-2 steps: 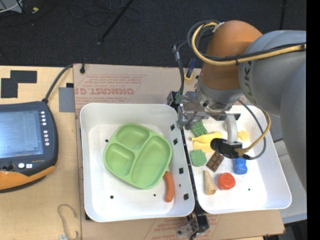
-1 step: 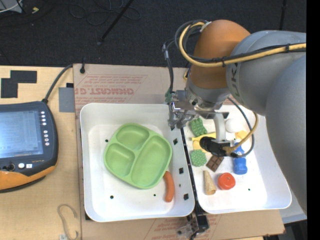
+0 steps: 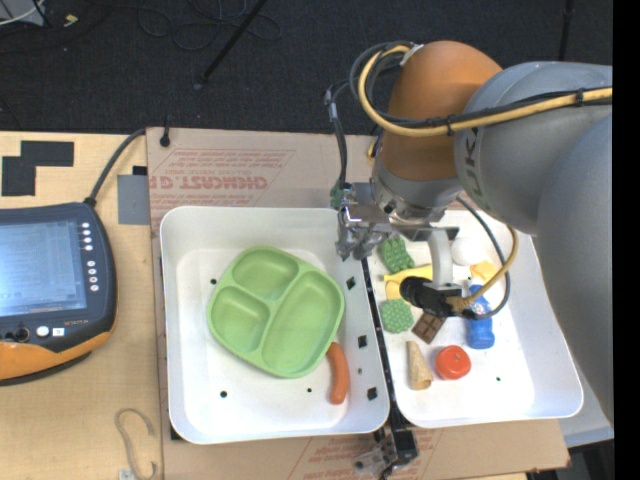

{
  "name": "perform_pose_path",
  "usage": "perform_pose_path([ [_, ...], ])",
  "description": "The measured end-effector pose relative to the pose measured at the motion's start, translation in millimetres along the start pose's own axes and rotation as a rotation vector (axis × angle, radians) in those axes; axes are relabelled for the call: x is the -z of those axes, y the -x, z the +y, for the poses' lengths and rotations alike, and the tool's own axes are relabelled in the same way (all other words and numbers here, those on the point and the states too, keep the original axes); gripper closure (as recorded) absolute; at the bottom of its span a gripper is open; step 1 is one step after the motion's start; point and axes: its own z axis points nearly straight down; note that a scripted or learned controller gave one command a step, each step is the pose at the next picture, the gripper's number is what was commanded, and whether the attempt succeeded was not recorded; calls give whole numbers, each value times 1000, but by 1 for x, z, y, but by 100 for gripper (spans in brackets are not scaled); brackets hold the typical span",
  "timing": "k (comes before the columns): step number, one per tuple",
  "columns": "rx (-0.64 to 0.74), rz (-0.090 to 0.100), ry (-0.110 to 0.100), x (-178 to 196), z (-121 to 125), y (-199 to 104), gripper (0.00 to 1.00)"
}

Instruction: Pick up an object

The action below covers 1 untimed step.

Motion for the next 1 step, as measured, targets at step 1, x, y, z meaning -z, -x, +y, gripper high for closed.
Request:
perform_pose_path([
  [1,2,0,1,0,3,-1,100],
])
